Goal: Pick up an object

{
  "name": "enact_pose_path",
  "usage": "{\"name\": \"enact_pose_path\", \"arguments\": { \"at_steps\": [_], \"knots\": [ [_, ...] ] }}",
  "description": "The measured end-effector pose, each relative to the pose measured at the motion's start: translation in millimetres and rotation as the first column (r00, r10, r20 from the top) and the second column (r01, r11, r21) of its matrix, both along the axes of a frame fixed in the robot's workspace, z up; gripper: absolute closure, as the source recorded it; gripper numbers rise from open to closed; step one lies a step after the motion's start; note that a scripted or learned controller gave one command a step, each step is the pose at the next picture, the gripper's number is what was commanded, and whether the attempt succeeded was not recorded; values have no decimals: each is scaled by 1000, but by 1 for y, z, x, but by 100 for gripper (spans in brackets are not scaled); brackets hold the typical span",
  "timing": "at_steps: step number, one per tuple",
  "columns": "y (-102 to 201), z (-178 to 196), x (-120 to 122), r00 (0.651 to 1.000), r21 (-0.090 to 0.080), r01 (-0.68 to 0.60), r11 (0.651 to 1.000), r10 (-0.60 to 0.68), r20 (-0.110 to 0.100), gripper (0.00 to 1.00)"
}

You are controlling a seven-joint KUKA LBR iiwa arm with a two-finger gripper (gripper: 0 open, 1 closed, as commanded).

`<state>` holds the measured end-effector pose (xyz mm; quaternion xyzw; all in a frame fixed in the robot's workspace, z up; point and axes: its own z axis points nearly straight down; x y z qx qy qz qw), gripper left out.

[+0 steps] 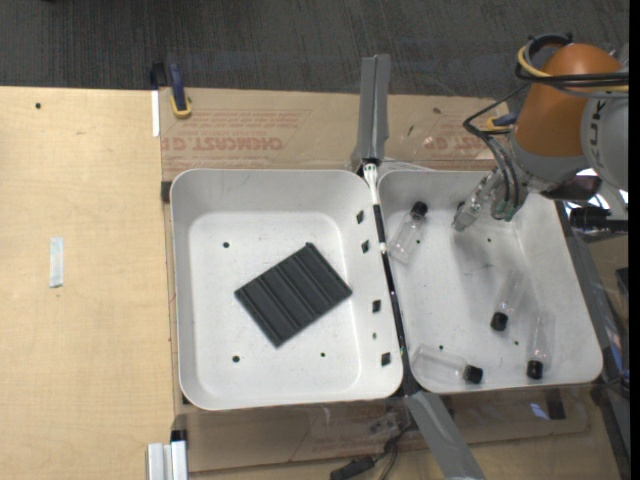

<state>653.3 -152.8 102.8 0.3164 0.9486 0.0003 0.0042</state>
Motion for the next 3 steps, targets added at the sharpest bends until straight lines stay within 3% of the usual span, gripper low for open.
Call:
{"name": "enact_pose_path", "arguments": {
  "at_steps": [1, 2, 3],
  "knots": [
    [0, 0, 0, 1000, 0, 0, 1000, 0, -1, 0],
    [50, -10, -33, 1000, 1, -16, 1000, 16, -5, 0],
    [14, -10, -3, 1000, 1, -11, 1000, 11, -4, 0]
  ]
}}
